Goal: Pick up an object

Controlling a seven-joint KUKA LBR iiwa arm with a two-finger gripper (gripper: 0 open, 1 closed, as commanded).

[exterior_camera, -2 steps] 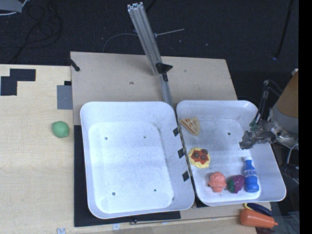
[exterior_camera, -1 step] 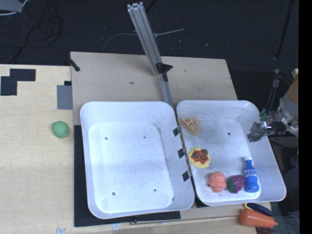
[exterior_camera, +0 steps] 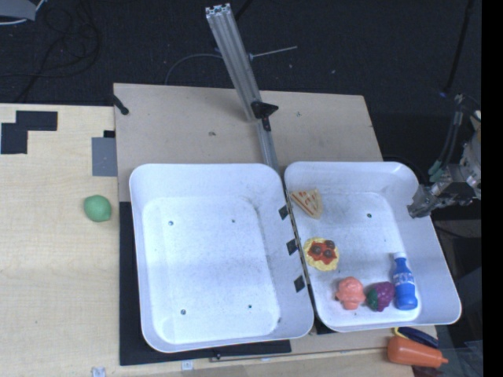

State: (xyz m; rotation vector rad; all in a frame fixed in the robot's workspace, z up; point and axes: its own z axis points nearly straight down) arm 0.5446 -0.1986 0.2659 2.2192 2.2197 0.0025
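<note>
The right bin (exterior_camera: pixel 428 242) holds several small toys. A tan wedge like a pizza slice (exterior_camera: pixel 306 203) lies near its upper left. Below that sits a yellow piece with red spots (exterior_camera: pixel 321 254). Along the front lie an orange-pink lump (exterior_camera: pixel 350 291), a purple grape cluster (exterior_camera: pixel 380 295) and a blue bottle (exterior_camera: pixel 403 283), which points up the bin. My gripper (exterior_camera: pixel 419 205) hangs at the right bin's right rim, well apart from every toy. Nothing shows in its grasp.
The left bin (exterior_camera: pixel 157 183) stands beside the right one. A green ball (exterior_camera: pixel 97 208) rests on the bench left of the bins. An orange carrot-like toy (exterior_camera: pixel 415 352) lies beyond the right bin's front corner. A slanted aluminium post (exterior_camera: pixel 240 61) rises behind the bins.
</note>
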